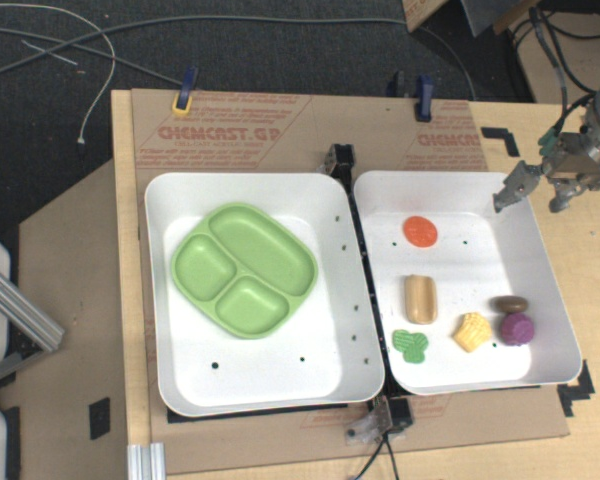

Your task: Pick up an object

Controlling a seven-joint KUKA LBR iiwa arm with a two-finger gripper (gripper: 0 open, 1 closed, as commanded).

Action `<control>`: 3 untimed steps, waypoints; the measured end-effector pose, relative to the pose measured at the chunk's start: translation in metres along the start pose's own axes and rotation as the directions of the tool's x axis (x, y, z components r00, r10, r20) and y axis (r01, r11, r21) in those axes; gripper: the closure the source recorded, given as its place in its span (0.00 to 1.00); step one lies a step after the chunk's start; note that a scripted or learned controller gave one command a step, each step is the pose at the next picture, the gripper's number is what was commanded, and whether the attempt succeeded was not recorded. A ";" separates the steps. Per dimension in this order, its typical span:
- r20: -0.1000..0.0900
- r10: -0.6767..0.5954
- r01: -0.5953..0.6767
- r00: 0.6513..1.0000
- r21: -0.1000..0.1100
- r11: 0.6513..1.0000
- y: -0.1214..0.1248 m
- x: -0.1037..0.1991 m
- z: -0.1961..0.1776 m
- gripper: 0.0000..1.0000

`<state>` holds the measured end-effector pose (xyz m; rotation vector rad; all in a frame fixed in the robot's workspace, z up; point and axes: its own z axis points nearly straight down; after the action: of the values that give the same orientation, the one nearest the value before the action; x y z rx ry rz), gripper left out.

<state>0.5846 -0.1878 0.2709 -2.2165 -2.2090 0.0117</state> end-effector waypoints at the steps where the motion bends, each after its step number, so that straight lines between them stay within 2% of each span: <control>1: 0.003 -0.004 0.004 1.000 -0.013 1.000 0.002 0.001 -0.008 0.00; 3: 0.002 -0.003 0.003 1.000 -0.012 1.000 -0.009 0.006 0.079 0.00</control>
<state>0.5747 -0.1819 0.1920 -2.2196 -2.2195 0.0012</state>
